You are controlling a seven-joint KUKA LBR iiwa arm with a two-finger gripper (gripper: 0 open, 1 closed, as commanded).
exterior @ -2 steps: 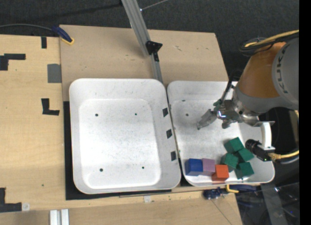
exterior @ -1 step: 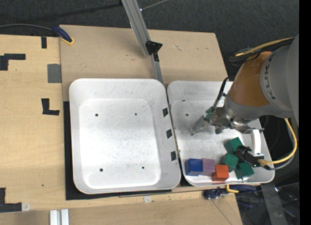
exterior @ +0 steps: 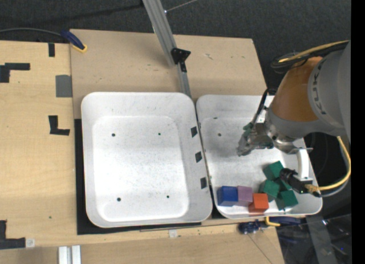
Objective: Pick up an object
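In the right bin [exterior: 228,109], near its 6 o'clock wall, a blue block [exterior: 228,195], a pale purple block [exterior: 244,194] and an orange block [exterior: 260,202] sit in a row running 9 to 3 o'clock, touching. Each is a squat, matte cube with no clear long axis. At their 2 o'clock lie angular green pieces [exterior: 278,183]. The tool [exterior: 246,145] hangs over bare, speckled white bin floor at 12 o'clock of the blocks; whether it is apart or together, I cannot tell. The left bin [exterior: 137,160] lies beside it on the wooden desk [exterior: 34,143].
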